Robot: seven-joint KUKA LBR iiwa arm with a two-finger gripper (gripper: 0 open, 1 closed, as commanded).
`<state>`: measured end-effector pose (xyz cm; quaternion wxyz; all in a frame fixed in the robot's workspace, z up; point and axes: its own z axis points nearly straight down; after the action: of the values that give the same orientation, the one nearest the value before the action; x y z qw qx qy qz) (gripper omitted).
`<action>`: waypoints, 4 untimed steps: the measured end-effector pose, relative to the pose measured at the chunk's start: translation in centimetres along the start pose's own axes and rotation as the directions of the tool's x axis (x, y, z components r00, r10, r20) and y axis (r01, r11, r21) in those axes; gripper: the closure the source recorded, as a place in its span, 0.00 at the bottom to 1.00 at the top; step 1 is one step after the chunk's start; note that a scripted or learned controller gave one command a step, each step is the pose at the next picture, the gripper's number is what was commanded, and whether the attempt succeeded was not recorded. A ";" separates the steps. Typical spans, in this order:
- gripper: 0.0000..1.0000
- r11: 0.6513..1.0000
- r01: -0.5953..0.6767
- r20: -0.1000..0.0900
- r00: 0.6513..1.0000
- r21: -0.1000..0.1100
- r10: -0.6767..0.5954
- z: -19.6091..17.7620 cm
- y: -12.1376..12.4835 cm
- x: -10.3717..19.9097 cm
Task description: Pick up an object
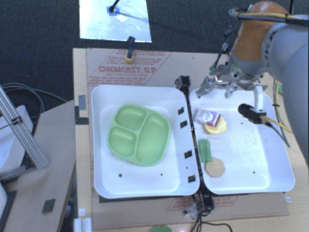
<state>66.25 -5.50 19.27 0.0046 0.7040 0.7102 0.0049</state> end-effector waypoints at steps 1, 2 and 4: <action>0.00 1.000 -0.010 0.001 1.000 0.016 0.010 0.8 -5.7 -2.2; 0.00 1.000 -0.009 0.001 1.000 0.015 0.009 6.4 -4.6 -3.7; 1.00 1.000 -0.001 -0.001 1.000 -0.009 0.001 9.0 -1.1 -2.9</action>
<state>65.33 -8.41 10.28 0.0075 0.7044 0.7097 0.0086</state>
